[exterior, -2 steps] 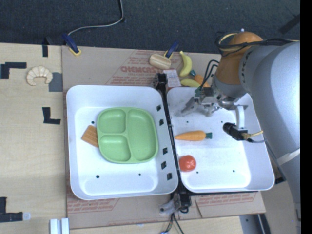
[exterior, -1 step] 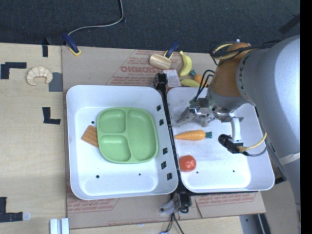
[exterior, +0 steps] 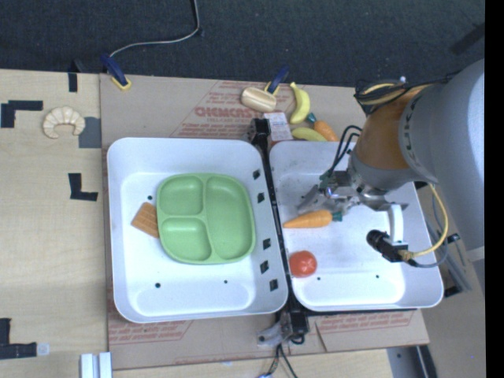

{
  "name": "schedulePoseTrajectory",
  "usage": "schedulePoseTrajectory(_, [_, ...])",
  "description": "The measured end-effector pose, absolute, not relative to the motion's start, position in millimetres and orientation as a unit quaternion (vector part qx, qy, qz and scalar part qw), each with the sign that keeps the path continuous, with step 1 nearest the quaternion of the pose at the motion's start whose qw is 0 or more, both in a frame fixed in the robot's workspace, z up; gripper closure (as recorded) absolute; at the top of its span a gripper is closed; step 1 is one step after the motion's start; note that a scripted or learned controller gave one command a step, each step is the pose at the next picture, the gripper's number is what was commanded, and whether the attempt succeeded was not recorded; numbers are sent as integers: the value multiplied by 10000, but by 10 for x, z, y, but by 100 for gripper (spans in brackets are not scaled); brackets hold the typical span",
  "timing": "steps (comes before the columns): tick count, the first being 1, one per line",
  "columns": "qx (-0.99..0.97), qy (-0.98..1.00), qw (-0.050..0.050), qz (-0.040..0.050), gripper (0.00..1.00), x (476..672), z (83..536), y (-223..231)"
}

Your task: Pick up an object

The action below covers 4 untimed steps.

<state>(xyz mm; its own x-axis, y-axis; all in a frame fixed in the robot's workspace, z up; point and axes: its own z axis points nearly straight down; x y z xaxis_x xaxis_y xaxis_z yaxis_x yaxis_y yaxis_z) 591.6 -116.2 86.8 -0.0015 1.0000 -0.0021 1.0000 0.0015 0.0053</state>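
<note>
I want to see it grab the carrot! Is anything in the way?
Nothing visible blocks it. The gripper sits right above the carrot in the right bin. The tomato lies apart, nearer the front.

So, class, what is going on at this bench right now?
A grey robot arm reaches in from the right over the right bin. Its claw is down at a carrot lying in that bin, with a tomato nearby. The left bin holds a green divided plate. Nothing looks lifted yet.
</note>
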Motion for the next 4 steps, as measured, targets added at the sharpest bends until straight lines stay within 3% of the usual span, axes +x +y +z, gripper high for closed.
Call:
schedulePoseTrajectory(1, [7067, 7075, 38, 6, 100, 5917, 965, -1168])
schedulePoseTrajectory(2, [7068, 7074, 37, 5, 0, 5916, 963, -1169])
schedulePoseTrajectory(3, [7071, 7071, 33, 5, 0, 5781, 866, -987])
schedulePoseTrajectory(4, [7072, 7070, 39, 3, 100, 5783, 963, -991])
